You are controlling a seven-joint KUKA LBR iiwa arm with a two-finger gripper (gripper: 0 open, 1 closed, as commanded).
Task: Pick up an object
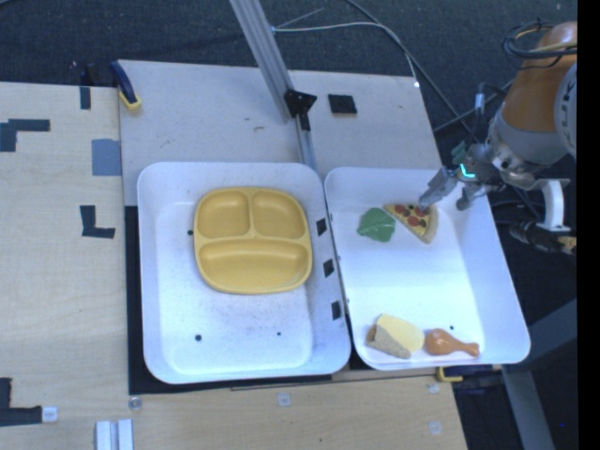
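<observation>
The right bin holds a pizza slice toy, a green leaf-like piece, a yellow cheese wedge and an orange drumstick. My gripper hangs over the bin's upper right corner, just right of the pizza slice and above it. Its two grey fingers are spread apart, open, with nothing between them.
A yellow divided plate lies in the left bin. A slanted metal pole rises behind the bins, with cables arching across the back. The arm's orange band sits at the far right.
</observation>
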